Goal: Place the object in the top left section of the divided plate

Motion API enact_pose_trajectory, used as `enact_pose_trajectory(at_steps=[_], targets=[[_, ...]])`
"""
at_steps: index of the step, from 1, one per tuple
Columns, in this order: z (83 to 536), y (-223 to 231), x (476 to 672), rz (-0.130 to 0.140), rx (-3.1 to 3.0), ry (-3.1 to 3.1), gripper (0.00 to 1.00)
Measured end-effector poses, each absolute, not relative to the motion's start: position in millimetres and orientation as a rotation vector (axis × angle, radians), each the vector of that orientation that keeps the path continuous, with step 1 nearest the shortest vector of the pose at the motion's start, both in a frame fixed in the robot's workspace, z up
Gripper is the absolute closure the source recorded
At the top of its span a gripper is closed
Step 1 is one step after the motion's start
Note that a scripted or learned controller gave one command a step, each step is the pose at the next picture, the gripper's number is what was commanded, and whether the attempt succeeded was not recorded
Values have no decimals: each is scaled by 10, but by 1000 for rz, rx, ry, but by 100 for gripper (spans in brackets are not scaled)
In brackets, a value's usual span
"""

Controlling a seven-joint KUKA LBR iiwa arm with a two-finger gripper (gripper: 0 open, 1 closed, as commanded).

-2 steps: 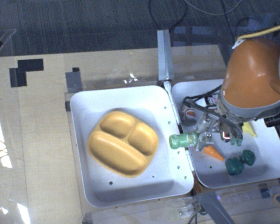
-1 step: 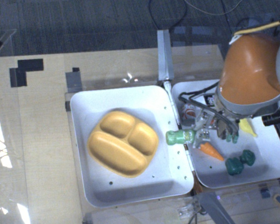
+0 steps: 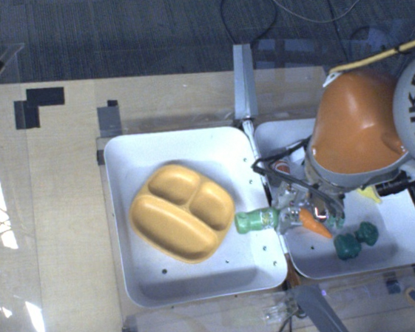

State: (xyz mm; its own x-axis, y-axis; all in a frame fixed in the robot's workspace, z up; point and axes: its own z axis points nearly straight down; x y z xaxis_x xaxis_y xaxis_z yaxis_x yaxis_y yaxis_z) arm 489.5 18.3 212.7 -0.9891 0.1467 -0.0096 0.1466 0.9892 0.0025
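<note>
Pale wooden bench top fills most of the frame, carrying two shallow white bins side by side, the left bin (image 3: 130,267) and the right bin (image 3: 414,246), with dark carpet and loose cables along the upper edge. A green object (image 3: 255,221) lies across the wall where the bins meet, just right of centre, its left end reaching into the left bin and close to the right edge of the yellow divided plate (image 3: 181,213). That plate sits tilted in the middle of the left bin, its three sections bare. The gripper (image 3: 291,215) sits at the right end of the green object; whether the object is pinched or merely touched cannot be told, as the mechanism hides the contact. Just right of the gripper, in the right bin, lie an orange carrot-like piece (image 3: 315,225), a dark green lumpy toy (image 3: 356,240) and a small yellow item (image 3: 369,194). Above them looms the arm (image 3: 359,125) with its orange band.
</note>
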Motion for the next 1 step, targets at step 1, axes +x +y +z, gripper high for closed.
enact_pose_trajectory(at_steps=[1], targets=[[2449,756,5088,8,571,3075,100]])
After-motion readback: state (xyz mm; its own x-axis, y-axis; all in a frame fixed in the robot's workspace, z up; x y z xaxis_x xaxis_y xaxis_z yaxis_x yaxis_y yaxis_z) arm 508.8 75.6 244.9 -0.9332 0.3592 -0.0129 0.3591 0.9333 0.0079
